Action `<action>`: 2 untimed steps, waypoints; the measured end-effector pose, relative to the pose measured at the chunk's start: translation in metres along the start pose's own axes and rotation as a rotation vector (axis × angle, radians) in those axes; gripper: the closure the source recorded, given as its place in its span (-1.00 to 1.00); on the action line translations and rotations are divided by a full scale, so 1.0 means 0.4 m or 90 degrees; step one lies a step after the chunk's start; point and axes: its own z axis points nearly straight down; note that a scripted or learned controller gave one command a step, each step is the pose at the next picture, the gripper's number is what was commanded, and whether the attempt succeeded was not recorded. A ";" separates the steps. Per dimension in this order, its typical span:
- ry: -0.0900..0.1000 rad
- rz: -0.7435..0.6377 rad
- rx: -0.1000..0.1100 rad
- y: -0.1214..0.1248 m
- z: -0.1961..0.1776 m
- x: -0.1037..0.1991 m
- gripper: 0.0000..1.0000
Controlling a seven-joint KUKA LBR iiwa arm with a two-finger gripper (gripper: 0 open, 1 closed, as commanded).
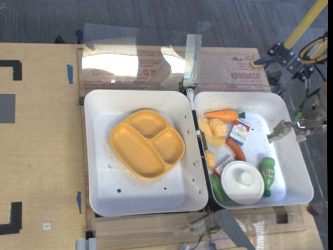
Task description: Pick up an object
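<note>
The right bin (294, 160) holds toy food. An orange carrot (221, 115) lies at its back, with yellow cheese pieces (215, 128) and a small white carton (239, 132) just in front of it. A red sausage (237, 150) lies in the middle, a white round bowl (242, 181) sits at the front, and a green bottle-shaped piece (267, 173) lies to the bowl's right. My gripper (276, 133) hovers over the right side of this bin, right of the carton, with nothing seen in it.
The left bin (99, 139) holds a yellow divided plate (147, 142). A green item (217, 190) and a small red-and-white pack (222, 165) lie by the bowl. Black clamps and a yellow pole (307, 20) stand at the back right, beyond the bins.
</note>
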 end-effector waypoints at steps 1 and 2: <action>-0.001 0.053 -0.007 0.040 0.309 0.203 -1.00; -0.003 0.004 -0.008 0.149 0.309 0.210 -1.00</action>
